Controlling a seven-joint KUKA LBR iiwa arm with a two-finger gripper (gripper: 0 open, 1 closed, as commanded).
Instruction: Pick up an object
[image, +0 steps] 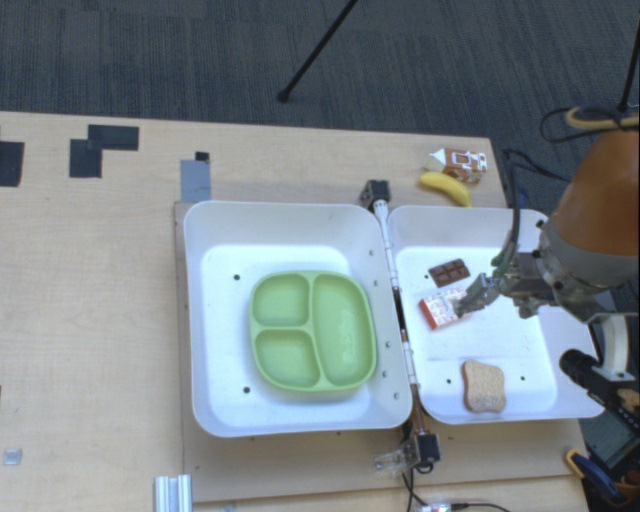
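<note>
In the right bin (540, 400) lie three objects: a brown chocolate piece (448, 271) near the back, a red and white packet (436, 310) in the middle left, and a tan bread slice (484, 386) at the front. My gripper (470, 302) reaches in from the right, low over the bin, with its tip at the right end of the red and white packet. The tip overlaps the packet's edge, so I cannot see whether it touches it. The chocolate piece sits just behind the tip and the bread slice well in front of it.
The left bin (210, 330) holds a green divided plate (312, 331). A banana (444, 186) and a small carton (462, 160) lie on the bench behind the right bin. A metal clamp (377, 192) sits at the back where the bins meet.
</note>
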